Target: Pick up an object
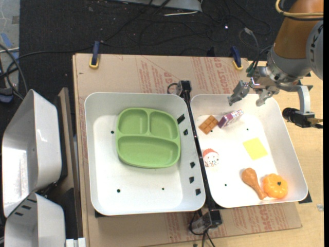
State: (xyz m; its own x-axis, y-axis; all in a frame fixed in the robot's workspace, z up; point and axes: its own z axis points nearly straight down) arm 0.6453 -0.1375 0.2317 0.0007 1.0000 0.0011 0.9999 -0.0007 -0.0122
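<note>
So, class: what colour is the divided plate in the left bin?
The divided plate is light green, plain, with three compartments; the overhead camera view shows it clearly.

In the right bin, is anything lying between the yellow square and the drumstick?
No. In the camera view, only bare white bin floor separates the yellow square from the drumstick; the orange pumpkin sits beside the drumstick.

In the right bin (288, 138) you have open floor in the middle, around the yellow square (255, 148). The purple packet (230, 119) and waffle (207, 124) crowd its far-left corner; the drumstick (253, 182) touches the pumpkin (275, 186) near the front rim. In the left bin (97, 153) the green tray (148, 138) fills the middle, leaving the front strip bare.
</note>
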